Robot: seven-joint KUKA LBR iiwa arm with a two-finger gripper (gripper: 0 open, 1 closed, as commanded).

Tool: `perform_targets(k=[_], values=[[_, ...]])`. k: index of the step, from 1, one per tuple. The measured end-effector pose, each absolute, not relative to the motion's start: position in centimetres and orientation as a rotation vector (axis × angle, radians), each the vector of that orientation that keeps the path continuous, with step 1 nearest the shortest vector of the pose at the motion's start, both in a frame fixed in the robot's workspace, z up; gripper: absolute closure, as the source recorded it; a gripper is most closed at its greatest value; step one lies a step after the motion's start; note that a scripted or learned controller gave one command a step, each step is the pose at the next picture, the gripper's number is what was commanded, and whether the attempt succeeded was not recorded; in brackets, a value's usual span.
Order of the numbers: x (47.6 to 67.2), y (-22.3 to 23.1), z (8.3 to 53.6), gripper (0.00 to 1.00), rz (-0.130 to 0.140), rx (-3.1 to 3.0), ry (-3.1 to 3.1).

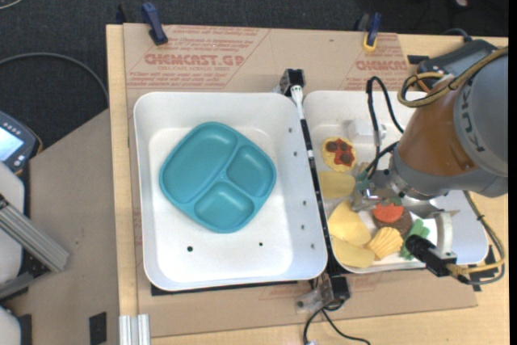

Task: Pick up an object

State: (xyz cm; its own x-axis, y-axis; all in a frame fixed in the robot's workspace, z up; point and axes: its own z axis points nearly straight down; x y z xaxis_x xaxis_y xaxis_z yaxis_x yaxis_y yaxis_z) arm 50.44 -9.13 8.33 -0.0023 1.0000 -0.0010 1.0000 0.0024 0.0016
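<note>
While the arm [452, 133] leans over the right bin [477, 234], its wrist covers the gripper [386, 191], so the gripper's state cannot be told from this view, nor whether it has hold of anything.

Nearest the camera, at the front of that bin, lie a pale yellow piece [349, 224], a ridged yellow shell-like piece [386, 241] touching it, and a green piece [418, 229] just beside a red-orange piece [388, 213]. These sit packed together directly below the wrist. Judgement: the pick is in hand, and a clean grasp calls for descending on one item only, preferably the red-orange piece, which sits on top and apart from the bin wall. A crowded descent risks nudging neighbours.

Farther back rests a flat yellow slice [335, 184] and beyond it a round piece with red topping [339, 153], standing clear of the rest and offering an easier target.

The left bin [153, 198] holds a teal divided plate [216, 175], well apart from the gripper.
</note>
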Motion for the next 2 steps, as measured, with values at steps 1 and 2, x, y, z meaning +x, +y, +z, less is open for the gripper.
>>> perform_targets(k=[1, 2], values=[[59.5, -2.4, 19.2, 1.0, 0.023, 2.201, 2.225], [54.3, -6.4, 39.9, 1.0, 0.02, 2.211, 2.209]])
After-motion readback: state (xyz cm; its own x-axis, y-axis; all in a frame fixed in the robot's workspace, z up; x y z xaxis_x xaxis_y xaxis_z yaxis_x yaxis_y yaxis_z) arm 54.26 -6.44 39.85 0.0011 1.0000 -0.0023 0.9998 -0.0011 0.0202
